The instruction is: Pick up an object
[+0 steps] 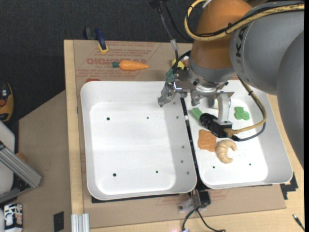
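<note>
Camera view: I read the croissant [225,150] as the reference item and give all positions relative to it.

1. The croissant is a pale tan, curved, ridged toy pastry. It lies in the right bin [256,174], towards the near half of the floor.
2. A flat orange piece [206,140] with an irregular outline lies just left of the croissant, touching it or nearly so.
3. A small green stick [195,113] lies up and to the left of the croissant, near the wall that the two bins share.
4. A bright green, leaf-like piece [241,113] lies up and slightly right of the croissant, well apart from it.
5. The gripper [179,98] hangs up and to the left of the croissant, over the shared wall at the far end of the bins. I cannot tell whether it is wide or narrow, and I see no item held in it.
6. The left bin [130,149] sits left of the croissant, beyond the shared wall.
7. An orange carrot [131,65] with a green top lies far up and left of the croissant, on the cardboard [120,52] outside both bins.
</note>
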### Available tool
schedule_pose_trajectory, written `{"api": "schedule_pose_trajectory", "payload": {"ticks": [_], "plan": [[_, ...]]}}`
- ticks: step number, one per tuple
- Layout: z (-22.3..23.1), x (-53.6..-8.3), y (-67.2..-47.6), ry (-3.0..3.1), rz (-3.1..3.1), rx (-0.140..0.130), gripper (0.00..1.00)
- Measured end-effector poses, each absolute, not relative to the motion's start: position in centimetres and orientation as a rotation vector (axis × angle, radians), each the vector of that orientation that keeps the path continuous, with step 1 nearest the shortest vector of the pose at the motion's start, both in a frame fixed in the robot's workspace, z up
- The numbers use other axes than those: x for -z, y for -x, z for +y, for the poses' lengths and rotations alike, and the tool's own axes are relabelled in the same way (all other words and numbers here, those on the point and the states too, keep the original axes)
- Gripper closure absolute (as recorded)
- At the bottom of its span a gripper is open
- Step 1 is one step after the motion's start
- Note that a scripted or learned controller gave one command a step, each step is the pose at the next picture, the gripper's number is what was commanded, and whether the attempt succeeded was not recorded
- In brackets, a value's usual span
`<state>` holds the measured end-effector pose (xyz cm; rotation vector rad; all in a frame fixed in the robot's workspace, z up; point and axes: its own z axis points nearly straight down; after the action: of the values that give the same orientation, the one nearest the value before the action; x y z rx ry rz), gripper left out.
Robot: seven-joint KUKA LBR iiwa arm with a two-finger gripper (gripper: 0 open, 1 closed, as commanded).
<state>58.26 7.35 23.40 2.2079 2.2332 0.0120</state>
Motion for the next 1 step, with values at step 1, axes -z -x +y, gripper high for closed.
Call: {"api": "schedule_pose_trajectory", "payload": {"ticks": [1], "plan": [[-5.12,-27.09,-57.99,-2.228,2.202,0.000,0.00]]}}
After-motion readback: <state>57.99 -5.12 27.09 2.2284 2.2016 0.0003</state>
